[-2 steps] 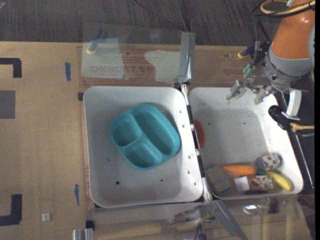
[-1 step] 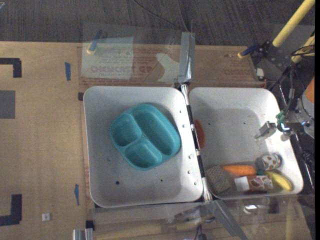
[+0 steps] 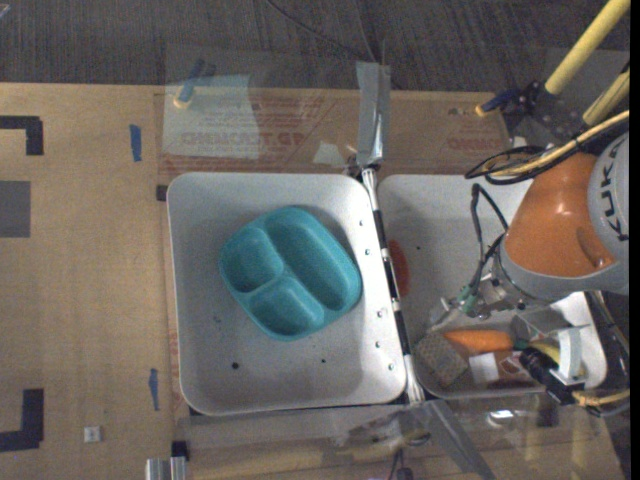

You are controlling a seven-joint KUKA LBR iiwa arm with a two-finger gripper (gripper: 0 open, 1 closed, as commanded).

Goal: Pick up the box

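Wooden bench [image 3: 80, 298], teal tray [image 3: 290, 270] in left bin [image 3: 190, 298], arm [image 3: 575, 218] (lettered "KU")

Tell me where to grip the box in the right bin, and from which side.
Across its narrower width, from straight above. The box seems to lie flat by the right bin's near wall, with an orange piece close beside it, so sideways approaches look blocked.
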